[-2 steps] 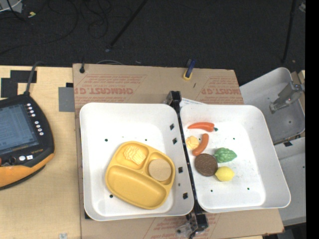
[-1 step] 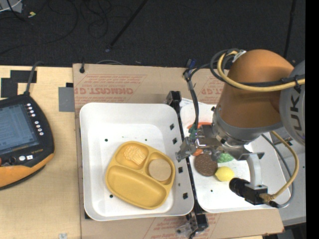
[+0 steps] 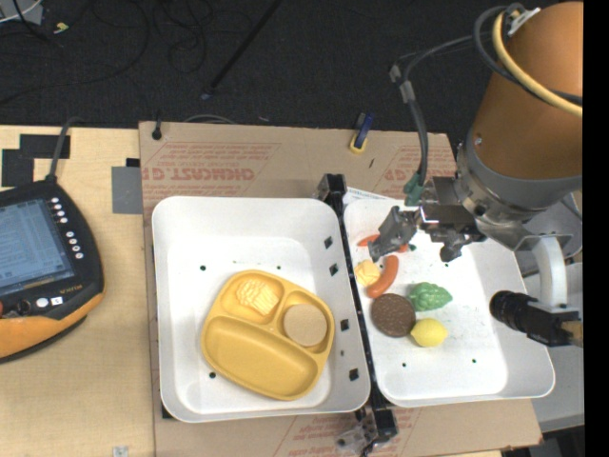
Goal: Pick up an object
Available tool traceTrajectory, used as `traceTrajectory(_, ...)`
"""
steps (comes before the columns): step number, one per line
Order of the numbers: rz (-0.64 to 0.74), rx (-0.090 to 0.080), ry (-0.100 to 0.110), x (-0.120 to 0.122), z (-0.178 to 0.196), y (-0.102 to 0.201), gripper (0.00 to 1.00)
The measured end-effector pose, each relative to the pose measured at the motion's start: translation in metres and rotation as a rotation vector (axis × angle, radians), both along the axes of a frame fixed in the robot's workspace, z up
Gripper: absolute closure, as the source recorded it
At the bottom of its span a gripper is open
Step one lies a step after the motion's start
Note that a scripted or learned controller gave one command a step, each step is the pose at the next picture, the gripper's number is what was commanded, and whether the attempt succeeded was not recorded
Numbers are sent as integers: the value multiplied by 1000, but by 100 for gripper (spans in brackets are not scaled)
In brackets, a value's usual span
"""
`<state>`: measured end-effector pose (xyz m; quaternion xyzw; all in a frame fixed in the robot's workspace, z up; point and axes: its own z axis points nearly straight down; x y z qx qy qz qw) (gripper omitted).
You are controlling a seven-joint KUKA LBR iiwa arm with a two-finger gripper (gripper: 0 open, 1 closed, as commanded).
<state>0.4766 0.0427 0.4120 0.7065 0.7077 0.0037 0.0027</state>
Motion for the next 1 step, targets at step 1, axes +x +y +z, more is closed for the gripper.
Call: traceTrajectory(1, 1, -2, 15, 0, 3, 0, 100)
